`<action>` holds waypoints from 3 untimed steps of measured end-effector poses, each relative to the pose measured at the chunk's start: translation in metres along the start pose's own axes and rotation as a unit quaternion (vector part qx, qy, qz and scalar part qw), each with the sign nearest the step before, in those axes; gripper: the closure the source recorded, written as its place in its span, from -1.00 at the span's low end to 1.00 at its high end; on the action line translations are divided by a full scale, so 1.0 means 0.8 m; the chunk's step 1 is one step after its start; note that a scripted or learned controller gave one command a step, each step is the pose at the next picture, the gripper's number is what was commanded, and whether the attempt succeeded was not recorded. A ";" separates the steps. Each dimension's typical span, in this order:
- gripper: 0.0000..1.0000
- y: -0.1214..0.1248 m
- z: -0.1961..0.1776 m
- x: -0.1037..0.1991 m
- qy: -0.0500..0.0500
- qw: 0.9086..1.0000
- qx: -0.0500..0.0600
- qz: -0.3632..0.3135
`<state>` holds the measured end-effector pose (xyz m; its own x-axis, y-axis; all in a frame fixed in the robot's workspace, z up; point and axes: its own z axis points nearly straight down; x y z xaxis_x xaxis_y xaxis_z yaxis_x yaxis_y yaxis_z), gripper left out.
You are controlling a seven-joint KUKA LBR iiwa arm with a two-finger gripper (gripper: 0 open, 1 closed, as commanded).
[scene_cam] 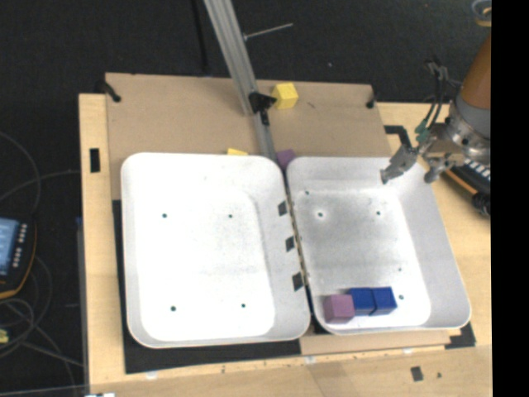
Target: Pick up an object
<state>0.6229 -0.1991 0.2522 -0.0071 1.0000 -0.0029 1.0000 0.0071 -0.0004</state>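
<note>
You saw the gripper (411, 163) over the right bin's (438, 246) far right corner, fingers spread and holding nothing, its arm cut off at the frame edge. The purple block (338, 307) and blue block (371, 299) touched along the near wall.

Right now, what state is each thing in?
Two-finger pincer: fingers spread, holding nothing, above right bin's far right corner.
Purple block: resting in right white bin, near edge.
Two blue blocks: side by side, touching the purple one.
Yellow block: on the bench, outside the bins.
</note>
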 end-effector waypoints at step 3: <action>-1.00 -0.039 -0.046 0.033 0.002 1.000 0.003 0.001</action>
<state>0.5915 -0.1731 0.2890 -0.0042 1.0000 0.0006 1.0000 0.0042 -0.0063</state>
